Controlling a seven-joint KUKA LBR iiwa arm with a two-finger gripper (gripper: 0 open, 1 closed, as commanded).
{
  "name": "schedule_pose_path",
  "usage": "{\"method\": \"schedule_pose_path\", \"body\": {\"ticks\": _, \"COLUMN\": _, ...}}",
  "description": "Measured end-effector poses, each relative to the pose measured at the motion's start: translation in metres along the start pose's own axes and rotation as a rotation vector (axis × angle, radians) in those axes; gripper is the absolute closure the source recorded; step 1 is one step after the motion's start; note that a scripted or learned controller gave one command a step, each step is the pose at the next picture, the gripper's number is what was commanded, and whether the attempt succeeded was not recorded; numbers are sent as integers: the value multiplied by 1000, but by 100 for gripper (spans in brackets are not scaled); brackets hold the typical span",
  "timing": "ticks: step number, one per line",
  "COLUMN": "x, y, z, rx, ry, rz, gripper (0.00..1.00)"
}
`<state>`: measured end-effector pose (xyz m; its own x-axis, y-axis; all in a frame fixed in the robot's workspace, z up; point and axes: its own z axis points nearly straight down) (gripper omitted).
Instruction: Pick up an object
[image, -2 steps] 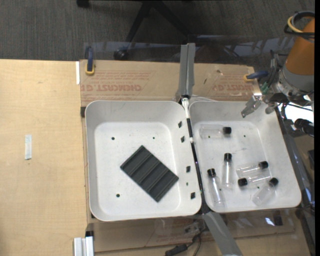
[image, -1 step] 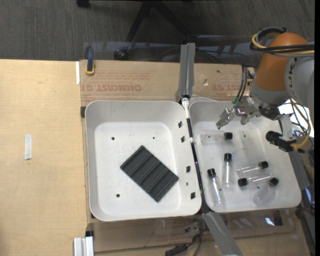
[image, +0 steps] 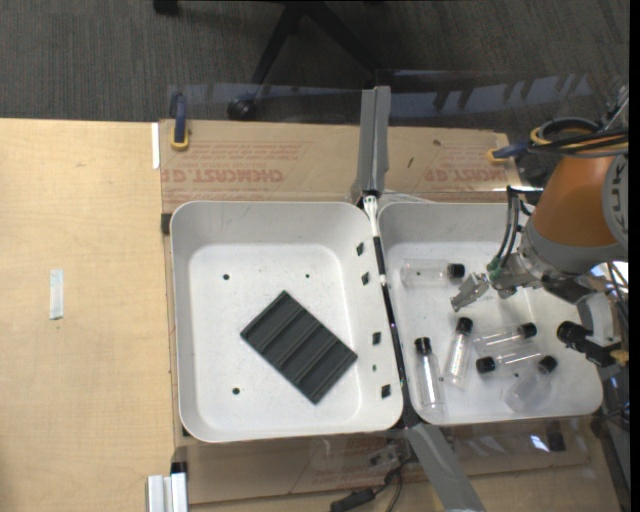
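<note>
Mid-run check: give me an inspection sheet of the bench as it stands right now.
Surface: two shallow white bins side by side, left bin and right bin, on brown cardboard beside a wooden board.
Job's things: several clear vials with black caps scattered in the right bin, some lying flat.
Clutter: a dark ribbed pad lying diagonally in the left bin.
Gripper: gripper low over the right bin near the vials; finger state unclear, nothing seen held.
Cables: yellow and black cables looped above the arm's orange band.
Surroundings: dark carpet and a chair base behind the bench.
</note>
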<state>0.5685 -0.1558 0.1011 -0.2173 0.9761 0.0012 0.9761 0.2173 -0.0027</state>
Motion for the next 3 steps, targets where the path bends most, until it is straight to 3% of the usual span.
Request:
{"method": "schedule_pose_path", "body": {"ticks": 1, "x": -15, "y": 89, "z": -22, "rx": -2, "ry": -2, "rz": -41, "gripper": 0}}
{"method": "schedule_pose_path", "body": {"ticks": 2, "x": -71, "y": 23, "z": -5, "rx": -23, "ry": -6, "rz": -47, "gripper": 0}}
{"method": "schedule_pose_path", "body": {"ticks": 3, "x": -70, "y": 7, "z": -125, "rx": -2, "ry": -2, "rz": -104, "gripper": 0}}
